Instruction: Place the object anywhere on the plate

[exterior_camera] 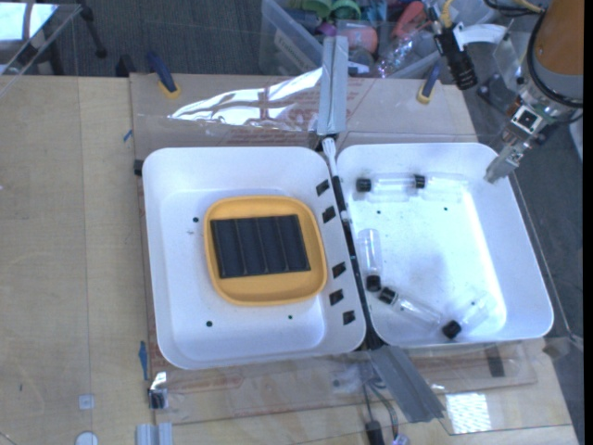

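Tubes of clear plastic with black caps lie in the right bin (519,248), three of them as far as I can make out: one (389,184) stretched level near the far wall, one (370,260) running lengthwise beside the divider (345,248), and one (417,309) slanted toward the near corner. Their see-through bodies almost vanish against the glossy white floor. In the left bin (171,276) rests the plate (266,247), a rounded yellow square with a raised rim and a dark ribbed centre, well apart from the tubes. My jaws (505,163) hang over the far right corner of the right bin, a small metallic tip; I cannot tell how wide they stand
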`<state>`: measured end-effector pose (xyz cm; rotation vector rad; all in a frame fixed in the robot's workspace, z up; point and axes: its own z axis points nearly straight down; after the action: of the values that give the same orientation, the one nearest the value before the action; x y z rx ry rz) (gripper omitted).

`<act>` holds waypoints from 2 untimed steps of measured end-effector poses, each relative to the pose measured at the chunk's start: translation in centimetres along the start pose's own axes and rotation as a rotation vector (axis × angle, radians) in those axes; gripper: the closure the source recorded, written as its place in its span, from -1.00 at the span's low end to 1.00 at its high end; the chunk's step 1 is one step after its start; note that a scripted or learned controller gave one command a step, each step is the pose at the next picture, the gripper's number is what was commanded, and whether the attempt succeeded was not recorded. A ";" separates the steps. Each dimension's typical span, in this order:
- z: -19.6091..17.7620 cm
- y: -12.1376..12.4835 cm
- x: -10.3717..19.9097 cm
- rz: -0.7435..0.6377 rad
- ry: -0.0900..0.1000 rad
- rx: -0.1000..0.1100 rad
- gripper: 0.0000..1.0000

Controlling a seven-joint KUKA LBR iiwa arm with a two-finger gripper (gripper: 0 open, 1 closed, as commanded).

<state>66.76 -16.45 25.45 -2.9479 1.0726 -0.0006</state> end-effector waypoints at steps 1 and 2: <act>-3.0 0.5 0.4 -0.224 0.000 0.001 1.00; -5.3 1.7 1.4 -0.448 0.000 0.001 1.00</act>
<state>66.79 -18.68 30.73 -3.1119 0.3913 -0.0025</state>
